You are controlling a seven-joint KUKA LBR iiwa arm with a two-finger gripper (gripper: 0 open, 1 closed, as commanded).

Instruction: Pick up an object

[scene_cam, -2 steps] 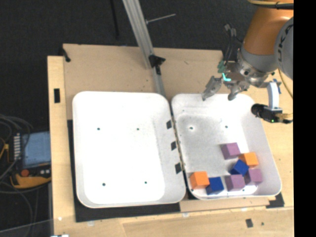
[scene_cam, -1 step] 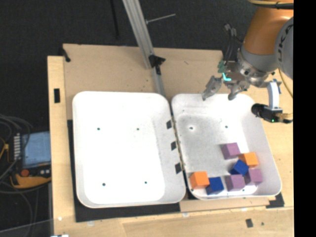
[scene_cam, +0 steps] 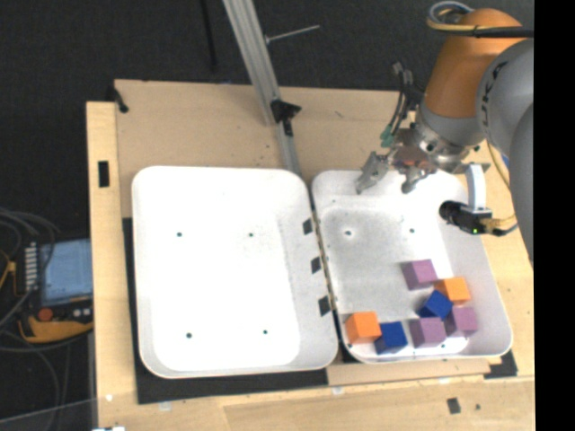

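On the tan wooden worktop (scene_cam: 207, 124), the shallow white left bin (scene_cam: 225, 268) sits beside the shallow white right bin (scene_cam: 377, 241). Small foam blocks cluster at the right bin's near edge: orange cube (scene_cam: 363, 326), blue cube (scene_cam: 392, 337), purple cubes (scene_cam: 419, 273). Above its far rim, the gripper (scene_cam: 389, 175) hangs with fingers spread apart, holding nothing.

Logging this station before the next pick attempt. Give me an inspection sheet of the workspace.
Surface: wooden bench bearing two white bins; left bin, right bin.
Job's things: purple, orange and blue blocks clustered at the right bin's near right corner.
Clutter: nothing seen.
Grippers: gripper open, above the right bin's far edge, holding nothing.
Cables: black cables left of the bench.
Surroundings: handheld pendant at left; metal rail behind.
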